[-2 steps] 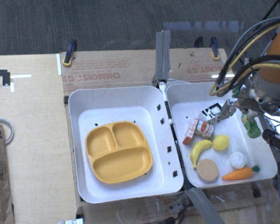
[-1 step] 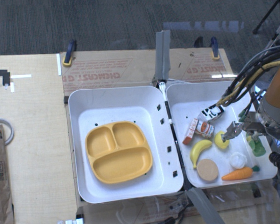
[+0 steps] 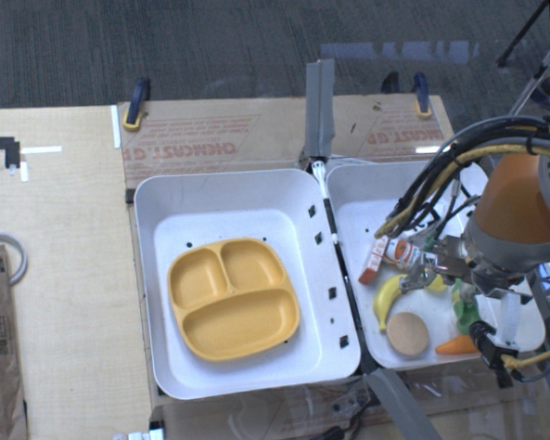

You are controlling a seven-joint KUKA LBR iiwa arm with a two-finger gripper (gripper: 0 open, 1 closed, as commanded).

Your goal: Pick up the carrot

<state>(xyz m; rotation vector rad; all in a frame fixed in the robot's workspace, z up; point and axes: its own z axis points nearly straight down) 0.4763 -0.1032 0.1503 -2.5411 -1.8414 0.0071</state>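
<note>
The carrot [image 3: 456, 346] is small and orange and lies near the front edge of the right bin [image 3: 349, 219], just right of a round tan bun [image 3: 407, 334]. The grey arm with its orange band [image 3: 525, 199] hangs over the right side of that bin. My gripper [image 3: 418, 275] sits low over the middle of the bin, above the banana [image 3: 387, 301] and up-left of the carrot. It is apart from the carrot, and cables and the wrist hide much of it.
A yellow divided plate [image 3: 233, 299] lies in the left bin [image 3: 153, 268]. In the right bin there are also a red and white packet [image 3: 375, 259] and a green item [image 3: 465, 312] next to the carrot. Black hoses [image 3: 431, 191] arch over the bin's back.
</note>
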